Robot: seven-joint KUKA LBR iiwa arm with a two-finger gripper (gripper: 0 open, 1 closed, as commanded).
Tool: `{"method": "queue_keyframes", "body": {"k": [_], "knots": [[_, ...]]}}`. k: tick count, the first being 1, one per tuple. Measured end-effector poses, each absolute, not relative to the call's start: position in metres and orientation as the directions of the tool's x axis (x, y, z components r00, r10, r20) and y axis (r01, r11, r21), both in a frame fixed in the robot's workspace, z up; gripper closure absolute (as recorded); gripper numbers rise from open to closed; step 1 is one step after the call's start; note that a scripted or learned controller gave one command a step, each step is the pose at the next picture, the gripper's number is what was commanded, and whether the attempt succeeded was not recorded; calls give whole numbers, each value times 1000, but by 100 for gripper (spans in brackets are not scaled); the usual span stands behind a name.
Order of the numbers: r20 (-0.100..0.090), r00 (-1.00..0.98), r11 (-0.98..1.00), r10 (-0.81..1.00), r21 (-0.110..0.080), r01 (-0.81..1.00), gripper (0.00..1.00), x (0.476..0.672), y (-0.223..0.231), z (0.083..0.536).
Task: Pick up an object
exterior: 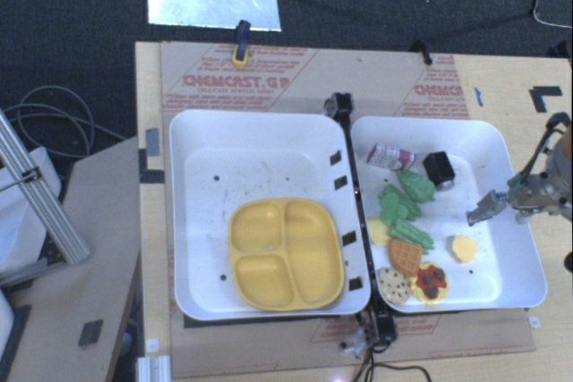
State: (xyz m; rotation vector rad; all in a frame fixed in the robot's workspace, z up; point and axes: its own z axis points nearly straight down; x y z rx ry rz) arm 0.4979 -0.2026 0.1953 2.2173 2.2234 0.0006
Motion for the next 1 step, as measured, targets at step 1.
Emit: {"method": "queue_keyframes", "body": {"k": [1], "knots": [[-2,-6,6,1000,5,1000,100,499,-203,206]]}}
